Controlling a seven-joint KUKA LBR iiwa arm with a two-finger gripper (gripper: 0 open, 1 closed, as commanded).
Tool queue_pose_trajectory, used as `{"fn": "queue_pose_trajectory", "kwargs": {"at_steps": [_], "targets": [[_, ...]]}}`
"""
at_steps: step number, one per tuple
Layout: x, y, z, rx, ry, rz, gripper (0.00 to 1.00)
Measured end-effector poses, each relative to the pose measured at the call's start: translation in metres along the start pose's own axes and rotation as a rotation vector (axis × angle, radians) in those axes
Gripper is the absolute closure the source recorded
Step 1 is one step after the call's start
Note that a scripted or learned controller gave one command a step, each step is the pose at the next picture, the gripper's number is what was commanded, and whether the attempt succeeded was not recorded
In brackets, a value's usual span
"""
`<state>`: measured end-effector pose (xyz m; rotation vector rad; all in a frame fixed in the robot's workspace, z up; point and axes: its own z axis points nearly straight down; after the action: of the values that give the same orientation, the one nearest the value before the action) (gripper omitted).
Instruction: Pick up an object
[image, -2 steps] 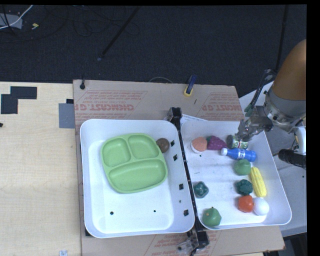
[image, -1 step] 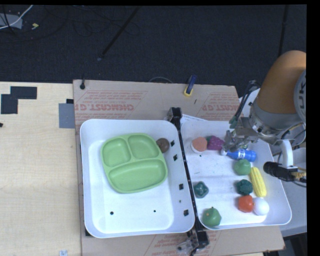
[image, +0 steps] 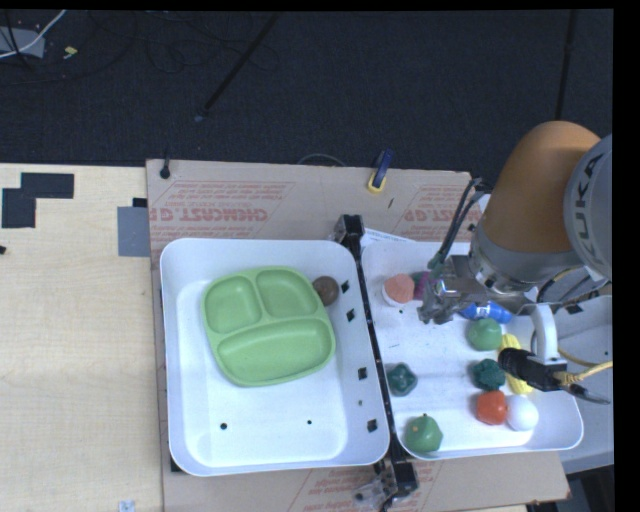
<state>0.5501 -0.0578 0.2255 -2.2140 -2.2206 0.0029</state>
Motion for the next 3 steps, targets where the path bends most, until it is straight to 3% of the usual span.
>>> {"fn": "queue_pose_trajectory", "kwargs": {"at_steps": [1, 2, 3], "targets": [[0.041, -0.032, -0.001, 0.000, 0.000, 0.000, 1.00], [0.031, -0.036, 0.009, -0.001, -0.003, 0.005, 1.00], [0.032, -0.035, -0.012, -0.005, -0.002, 0.003, 1.00]]}}
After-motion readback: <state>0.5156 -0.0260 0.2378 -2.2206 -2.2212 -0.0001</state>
